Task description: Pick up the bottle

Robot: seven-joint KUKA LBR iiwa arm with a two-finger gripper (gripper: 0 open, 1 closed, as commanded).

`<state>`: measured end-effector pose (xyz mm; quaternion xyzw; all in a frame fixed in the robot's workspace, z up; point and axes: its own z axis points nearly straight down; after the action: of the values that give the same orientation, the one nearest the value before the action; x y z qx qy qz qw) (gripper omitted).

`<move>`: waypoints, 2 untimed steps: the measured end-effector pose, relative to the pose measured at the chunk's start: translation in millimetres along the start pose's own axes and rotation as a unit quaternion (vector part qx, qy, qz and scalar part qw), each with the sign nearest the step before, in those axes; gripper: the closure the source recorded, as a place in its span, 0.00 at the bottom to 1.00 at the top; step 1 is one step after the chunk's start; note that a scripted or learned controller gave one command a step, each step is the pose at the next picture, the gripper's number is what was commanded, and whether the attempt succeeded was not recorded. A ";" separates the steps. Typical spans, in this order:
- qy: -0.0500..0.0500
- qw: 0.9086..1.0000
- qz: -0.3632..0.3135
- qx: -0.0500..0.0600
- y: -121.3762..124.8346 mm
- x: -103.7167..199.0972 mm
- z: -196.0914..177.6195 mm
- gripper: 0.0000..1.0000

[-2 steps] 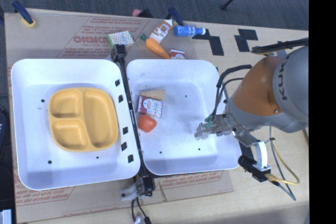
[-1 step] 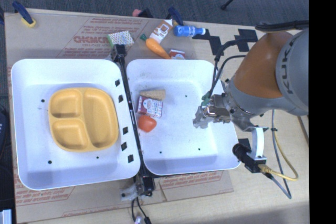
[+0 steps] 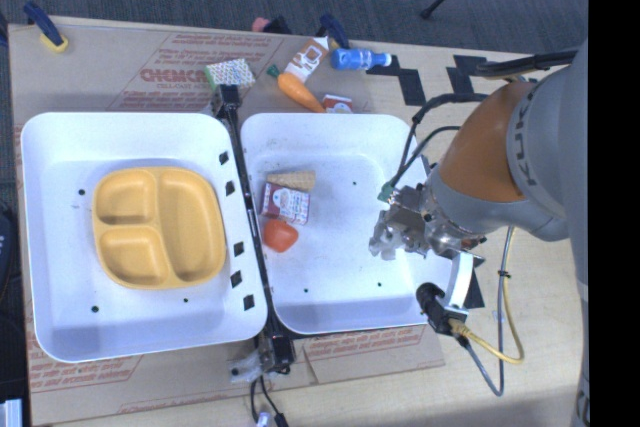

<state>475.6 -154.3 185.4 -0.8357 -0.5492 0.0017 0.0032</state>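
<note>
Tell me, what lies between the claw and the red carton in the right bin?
In the camera view, only bare white bin floor separates the claw from the red carton.

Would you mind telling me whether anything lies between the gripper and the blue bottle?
Nothing visible blocks it. The gripper hangs over the right bin's right side; the bottle lies outside, beyond the bin's far rim, beside a carrot.

The gripper [image 3: 388, 237] is hovering at the right bin's [image 3: 330, 307] three o'clock edge; the blue bottle [image 3: 358, 60] is lying beyond twelve o'clock.
</note>
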 end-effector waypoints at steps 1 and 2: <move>0.000 0.999 0.037 -0.002 -13.1 31.7 -13.6 1.00; 0.000 0.999 -0.043 -0.001 -20.9 49.3 -22.2 1.00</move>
<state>476.2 -100.8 207.7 -0.8112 -0.5847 0.0010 0.0024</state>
